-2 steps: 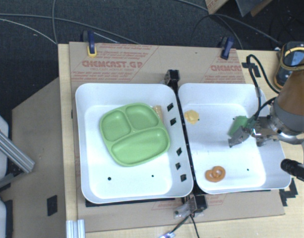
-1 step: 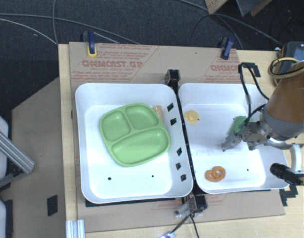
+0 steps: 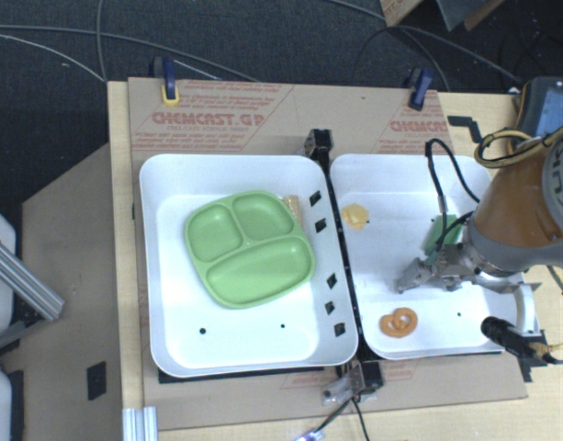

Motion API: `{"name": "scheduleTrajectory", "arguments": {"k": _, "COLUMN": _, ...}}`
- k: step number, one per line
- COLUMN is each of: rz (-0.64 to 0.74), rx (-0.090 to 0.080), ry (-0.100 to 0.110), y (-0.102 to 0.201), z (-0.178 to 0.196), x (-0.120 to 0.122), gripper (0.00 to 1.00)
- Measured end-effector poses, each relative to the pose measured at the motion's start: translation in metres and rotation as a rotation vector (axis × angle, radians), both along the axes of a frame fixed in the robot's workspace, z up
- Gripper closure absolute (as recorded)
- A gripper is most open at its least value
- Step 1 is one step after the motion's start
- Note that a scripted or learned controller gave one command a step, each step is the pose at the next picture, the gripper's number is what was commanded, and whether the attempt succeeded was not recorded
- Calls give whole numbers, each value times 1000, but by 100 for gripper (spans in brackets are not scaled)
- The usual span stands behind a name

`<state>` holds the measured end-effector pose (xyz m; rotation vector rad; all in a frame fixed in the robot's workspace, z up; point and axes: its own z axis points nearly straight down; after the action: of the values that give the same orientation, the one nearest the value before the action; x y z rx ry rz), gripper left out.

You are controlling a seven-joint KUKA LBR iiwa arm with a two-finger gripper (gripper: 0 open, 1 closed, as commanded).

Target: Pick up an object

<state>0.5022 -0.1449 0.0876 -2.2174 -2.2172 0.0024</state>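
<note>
- The left bin [image 3: 162, 246] holds a green plate [image 3: 250, 248].
- The right bin [image 3: 391, 177] holds an orange ring [image 3: 399, 322] and a small yellow thing [image 3: 355, 217].
- The gripper [image 3: 411, 278] is over the right bin, just above the ring; I cannot tell how it stands.

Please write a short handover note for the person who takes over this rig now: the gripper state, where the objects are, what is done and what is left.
Gripper: low inside the right bin, near its middle; nothing visible between its fingers, and whether they are open or shut cannot be told.
Objects: an orange ring-shaped item lies on the right bin's floor just in front of the gripper, apart from it. A small yellow item lies near that bin's upper left. A green piece shows beside the arm's wrist. A green divided plate sits in the left bin.
Done: no pick visible.
Left: grasp and lift one object.
</note>
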Motion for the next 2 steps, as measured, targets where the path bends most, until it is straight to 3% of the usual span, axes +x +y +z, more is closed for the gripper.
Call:
{"name": "scheduleTrajectory", "arguments": {"k": 1, "rz": -1, "rx": -1, "ry": -5, "y": 0, "z": 13, "x": 1, "gripper": 100}}
{"name": "scheduleTrajectory", "arguments": {"k": 2, "rz": 1, "rx": -5, "ry": -11, "y": -5, "z": 65, "x": 12, "gripper": 100}}
